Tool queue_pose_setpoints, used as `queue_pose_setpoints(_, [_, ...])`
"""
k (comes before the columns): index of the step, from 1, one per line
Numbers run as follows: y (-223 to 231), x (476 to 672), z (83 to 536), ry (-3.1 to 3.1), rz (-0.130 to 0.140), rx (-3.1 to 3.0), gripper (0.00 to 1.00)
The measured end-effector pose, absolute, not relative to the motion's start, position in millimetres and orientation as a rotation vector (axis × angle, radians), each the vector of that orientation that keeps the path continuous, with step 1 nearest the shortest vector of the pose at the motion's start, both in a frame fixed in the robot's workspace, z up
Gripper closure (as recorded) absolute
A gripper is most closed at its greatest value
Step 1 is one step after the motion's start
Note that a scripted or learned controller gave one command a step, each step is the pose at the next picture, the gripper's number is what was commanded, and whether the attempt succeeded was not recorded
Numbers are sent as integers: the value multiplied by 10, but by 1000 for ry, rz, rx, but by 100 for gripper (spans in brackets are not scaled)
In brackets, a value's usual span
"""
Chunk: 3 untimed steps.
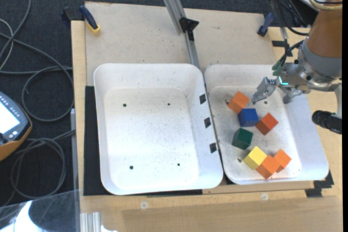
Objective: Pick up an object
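Observation:
Several small cubes lie in the right bin (pixel 307 141): an orange cube (pixel 238 101), a blue cube (pixel 248 117), a red-orange cube (pixel 266 123), a green cube (pixel 242 138), a yellow cube (pixel 254 157) and an orange cube (pixel 281 159) beside another orange one. My gripper (pixel 275 94) hangs over the bin's far part, just right of and above the first orange cube. Its fingers (pixel 263 92) stand apart, open, with nothing between them.
The left bin (pixel 147 127) lies beside the right one, with a ridge (pixel 209 122) between them. A slanted metal post (pixel 174 0) rises behind the bins. Blue clamps (pixel 89 18) hold the board's far corners. Cables lie on the floor to the left.

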<state>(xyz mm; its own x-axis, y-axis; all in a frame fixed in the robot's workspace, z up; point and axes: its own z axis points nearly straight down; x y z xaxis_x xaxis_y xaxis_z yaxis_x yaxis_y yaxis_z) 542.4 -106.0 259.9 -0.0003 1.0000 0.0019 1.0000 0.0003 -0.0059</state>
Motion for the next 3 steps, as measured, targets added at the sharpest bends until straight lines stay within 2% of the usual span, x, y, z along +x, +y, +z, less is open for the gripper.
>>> queue_pose_setpoints(1, [-1061,5433,2620,-2221,-1,-2220,0])
queue_pose_setpoints(2, [-1003,5513,2128,-2218,4,-2217,0])
queue_pose_setpoints(3, [-944,5499,1502,-2216,7,-2216,0])
